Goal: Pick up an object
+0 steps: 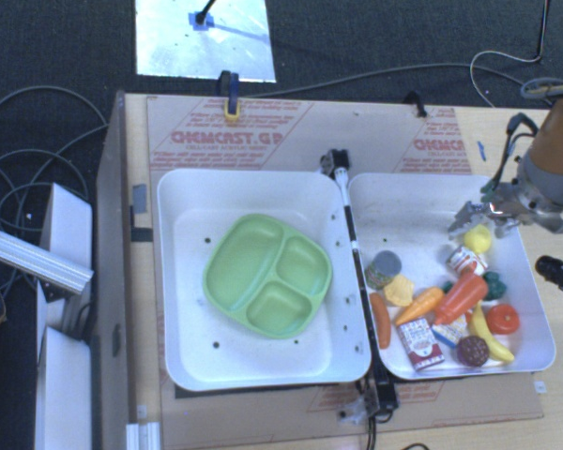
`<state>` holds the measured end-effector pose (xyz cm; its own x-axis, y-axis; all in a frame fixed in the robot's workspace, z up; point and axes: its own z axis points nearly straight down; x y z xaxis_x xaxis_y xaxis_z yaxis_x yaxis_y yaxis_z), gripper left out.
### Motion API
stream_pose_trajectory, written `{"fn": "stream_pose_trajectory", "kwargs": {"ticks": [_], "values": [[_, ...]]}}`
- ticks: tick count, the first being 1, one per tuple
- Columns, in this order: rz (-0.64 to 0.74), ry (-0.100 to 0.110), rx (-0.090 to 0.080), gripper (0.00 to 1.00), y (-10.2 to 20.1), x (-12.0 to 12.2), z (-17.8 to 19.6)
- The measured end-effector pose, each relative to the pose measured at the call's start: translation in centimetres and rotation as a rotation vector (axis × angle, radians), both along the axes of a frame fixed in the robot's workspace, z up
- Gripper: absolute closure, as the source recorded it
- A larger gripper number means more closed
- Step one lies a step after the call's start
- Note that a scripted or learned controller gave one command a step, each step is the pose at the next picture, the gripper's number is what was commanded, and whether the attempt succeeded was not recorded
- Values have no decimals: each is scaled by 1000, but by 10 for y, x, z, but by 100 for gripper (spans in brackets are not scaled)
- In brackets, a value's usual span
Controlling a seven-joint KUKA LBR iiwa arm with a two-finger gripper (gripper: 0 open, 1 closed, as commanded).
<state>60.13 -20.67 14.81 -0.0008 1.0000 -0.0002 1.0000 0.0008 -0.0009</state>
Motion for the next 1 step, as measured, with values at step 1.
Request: {"fn": "stream_pose_trajectory", "kwargs": {"ticks": [1], "values": [[0,-2,0,0,0,-20,-64]]}}
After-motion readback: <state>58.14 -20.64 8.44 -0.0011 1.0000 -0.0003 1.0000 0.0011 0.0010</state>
